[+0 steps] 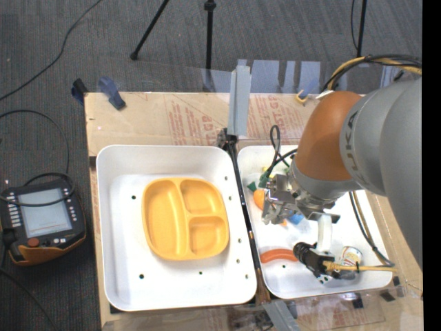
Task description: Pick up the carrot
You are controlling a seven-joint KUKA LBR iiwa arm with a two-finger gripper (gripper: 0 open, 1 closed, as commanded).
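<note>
Smooth curved orange carrot (275, 255) lies in right white bin (375, 281); glossy yellow three-compartment plate (185, 218) in left bin (114, 185). Jaws (275, 209) state: cannot tell.

The grey arm (386, 136) is reaching in from the right, its orange band (327, 136) bulking above the wrist. The gripper (275, 209) is pointing down and leftward; its jaws' state is unclear.

The big grey arm (372, 143) covers most of the right bin (275, 281). The small toys under the tool (279, 209) are too hidden to name.
</note>
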